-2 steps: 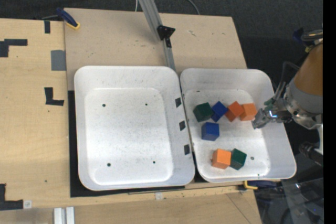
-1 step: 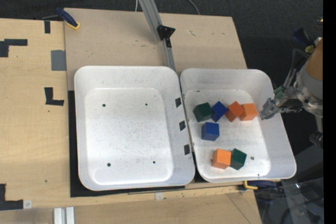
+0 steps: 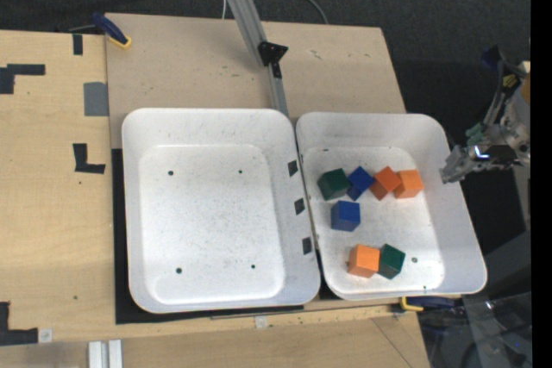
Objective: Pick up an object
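Note:
Several small cubes lie in the right bin (image 3: 448, 271). A dark green cube (image 3: 333, 183), a blue cube (image 3: 360, 180), a red-orange cube (image 3: 386, 183) and an orange cube (image 3: 410, 183) form a row near the bin's back. A second blue cube (image 3: 345, 215) sits alone just in front of them. An orange cube (image 3: 364, 259) and a green cube (image 3: 391, 260) touch near the front. My gripper (image 3: 455, 166) hangs over the right bin's right rim, apart from every cube, with nothing seen in it.
The left bin (image 3: 142, 142) stands beside the right one, their rims meeting in the middle. A slanted metal pole (image 3: 246, 4) rises behind the bins. Wooden bench surface stretches to the left and back.

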Tool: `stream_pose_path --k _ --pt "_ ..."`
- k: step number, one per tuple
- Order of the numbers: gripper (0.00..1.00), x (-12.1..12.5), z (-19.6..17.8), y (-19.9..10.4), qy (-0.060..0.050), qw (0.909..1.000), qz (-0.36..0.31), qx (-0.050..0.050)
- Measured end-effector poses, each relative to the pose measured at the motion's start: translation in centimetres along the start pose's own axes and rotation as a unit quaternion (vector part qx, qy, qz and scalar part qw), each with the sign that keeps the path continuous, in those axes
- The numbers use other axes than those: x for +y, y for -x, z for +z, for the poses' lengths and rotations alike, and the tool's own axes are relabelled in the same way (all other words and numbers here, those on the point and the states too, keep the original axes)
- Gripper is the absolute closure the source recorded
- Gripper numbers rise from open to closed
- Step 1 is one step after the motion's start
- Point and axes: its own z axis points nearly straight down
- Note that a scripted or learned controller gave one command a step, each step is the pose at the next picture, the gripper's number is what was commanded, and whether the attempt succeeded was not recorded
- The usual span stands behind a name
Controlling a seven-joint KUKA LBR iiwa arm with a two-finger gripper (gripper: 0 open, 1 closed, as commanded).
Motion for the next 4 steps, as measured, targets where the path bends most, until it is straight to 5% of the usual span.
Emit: stream_pose_path --k 4 --pt "1.00 6.2 3.5 -19.1 -0.003 1.0000 -0.002 0.001"
